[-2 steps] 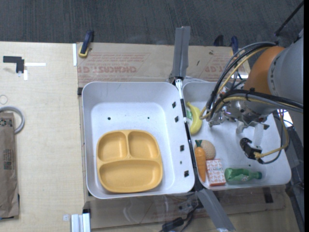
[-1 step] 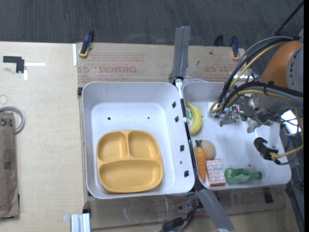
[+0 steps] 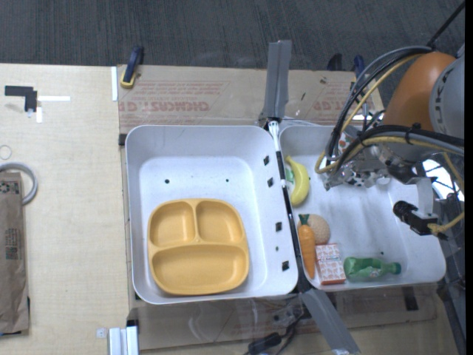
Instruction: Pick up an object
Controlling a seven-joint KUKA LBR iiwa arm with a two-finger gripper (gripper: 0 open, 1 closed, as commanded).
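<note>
In the right bin [image 3: 414, 272], the objects lie along the left wall and lower edge: a banana [image 3: 298, 181] highest, then a tan ball [image 3: 318, 228] touching a carrot [image 3: 306, 250], a small red box [image 3: 329, 263], and a green bottle [image 3: 371, 268] on its side toward the lower right. The hand [image 3: 353, 174] hangs in the upper part of that bin, right of the banana and apart from it, above the rest; whether it is spread or pressed together I cannot tell. A yellow divided plate [image 3: 198, 245] sits in the left bin [image 3: 140, 198].
</note>
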